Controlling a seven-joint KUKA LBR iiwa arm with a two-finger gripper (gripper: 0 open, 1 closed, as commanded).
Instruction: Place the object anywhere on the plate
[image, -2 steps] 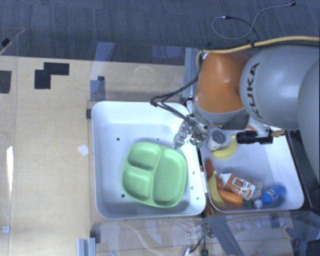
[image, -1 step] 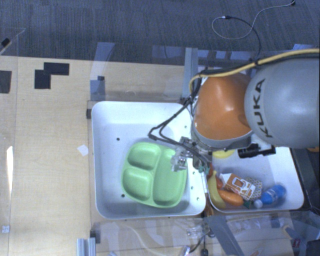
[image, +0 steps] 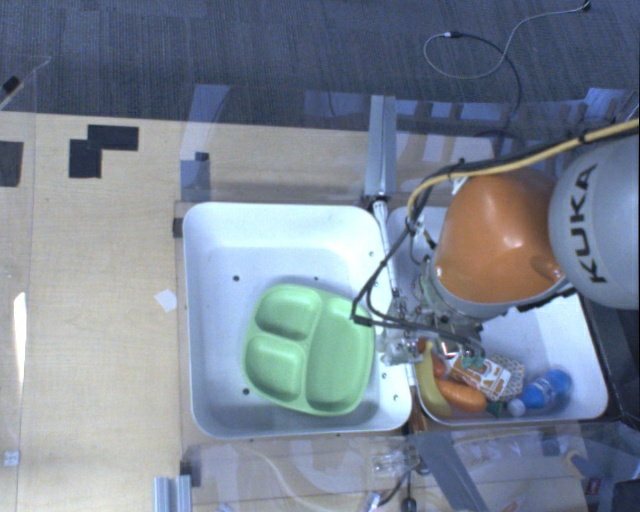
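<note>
A light green plate (image: 308, 350) with three compartments lies in the left white bin (image: 215, 300), towards its front right corner. Nothing rests on the plate. My gripper (image: 418, 342) hangs under the orange wrist band (image: 495, 240), over the left edge of the right bin (image: 590, 400), just right of the plate's rim. Directly below and beside it lies a heap of objects: a yellow banana (image: 430, 385), an orange carrot-like piece (image: 462, 396) and a printed packet (image: 487, 375). The arm's bulk hides most of the gripper.
A blue bottle (image: 545, 390) lies at the front right of the right bin. Black cables (image: 375, 290) hang from the wrist over the wall between the bins. A metal post (image: 377, 150) stands behind the bins.
</note>
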